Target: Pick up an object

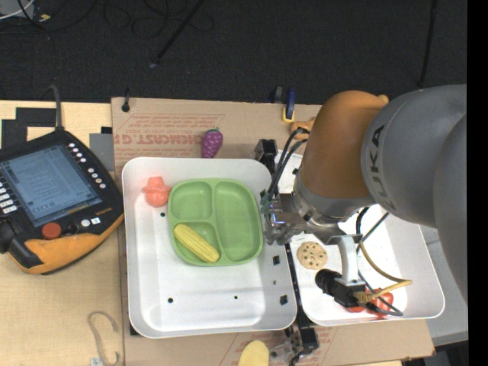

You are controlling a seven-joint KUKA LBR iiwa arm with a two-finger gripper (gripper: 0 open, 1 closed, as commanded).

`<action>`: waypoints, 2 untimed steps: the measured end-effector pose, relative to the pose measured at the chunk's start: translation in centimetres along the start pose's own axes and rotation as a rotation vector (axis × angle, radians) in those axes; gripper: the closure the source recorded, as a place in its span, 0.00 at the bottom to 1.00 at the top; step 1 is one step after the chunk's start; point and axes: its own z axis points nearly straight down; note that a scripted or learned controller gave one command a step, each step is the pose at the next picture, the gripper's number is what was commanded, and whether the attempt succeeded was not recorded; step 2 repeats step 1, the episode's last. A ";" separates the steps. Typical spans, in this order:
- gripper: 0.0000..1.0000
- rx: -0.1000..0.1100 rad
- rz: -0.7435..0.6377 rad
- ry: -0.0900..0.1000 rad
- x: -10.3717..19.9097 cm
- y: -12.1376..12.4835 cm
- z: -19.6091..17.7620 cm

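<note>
A round tan cookie point(311, 255) with dark chips lies flat at the left end of the right bin point(427, 280), right of frame centre, just below and right of the gripper point(274, 223) (spread or closed, I cannot tell). The grey arm point(412, 158) overhangs that bin. To the left, the left bin point(198, 303) holds a green divided plate point(229, 204) bearing yellow corn point(197, 243), with a pink toy point(155, 192) beside it.
</note>
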 end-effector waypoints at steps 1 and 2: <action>1.00 -0.003 0.000 0.000 0.5 1.6 -1.2; 1.00 -0.003 0.000 0.000 0.5 1.6 -1.2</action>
